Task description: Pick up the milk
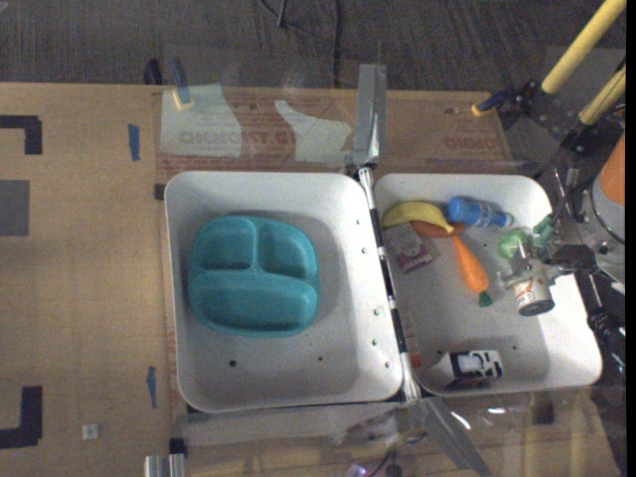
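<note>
Reaching in from the right of the carrot, with the gripper poised over the right bin and the wrist angled toward the carrot; spread or pressed together, impossible to tell. Lying well below the carrot, by the bin's near wall, apart from the gripper: the milk, long axis running left to right. Probably calling for travel toward that wall and slightly left, closing across the carton's short side.
</note>
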Controlling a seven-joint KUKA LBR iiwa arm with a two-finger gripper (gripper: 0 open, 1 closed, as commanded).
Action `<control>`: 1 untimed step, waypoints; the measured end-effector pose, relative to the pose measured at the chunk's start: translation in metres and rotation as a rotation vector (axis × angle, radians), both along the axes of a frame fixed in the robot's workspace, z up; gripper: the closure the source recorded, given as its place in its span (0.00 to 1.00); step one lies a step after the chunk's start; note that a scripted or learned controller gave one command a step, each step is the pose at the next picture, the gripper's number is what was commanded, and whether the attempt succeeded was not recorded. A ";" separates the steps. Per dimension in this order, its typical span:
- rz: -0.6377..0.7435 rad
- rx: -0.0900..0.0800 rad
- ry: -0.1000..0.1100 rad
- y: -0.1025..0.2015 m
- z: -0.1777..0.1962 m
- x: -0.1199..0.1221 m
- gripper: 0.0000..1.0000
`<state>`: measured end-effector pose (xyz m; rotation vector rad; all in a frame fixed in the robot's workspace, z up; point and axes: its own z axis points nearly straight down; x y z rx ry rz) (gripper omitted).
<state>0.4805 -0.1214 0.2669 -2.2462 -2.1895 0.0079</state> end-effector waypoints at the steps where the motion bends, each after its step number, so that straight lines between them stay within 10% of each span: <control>1: 0.002 -0.001 0.008 0.000 0.006 0.000 1.00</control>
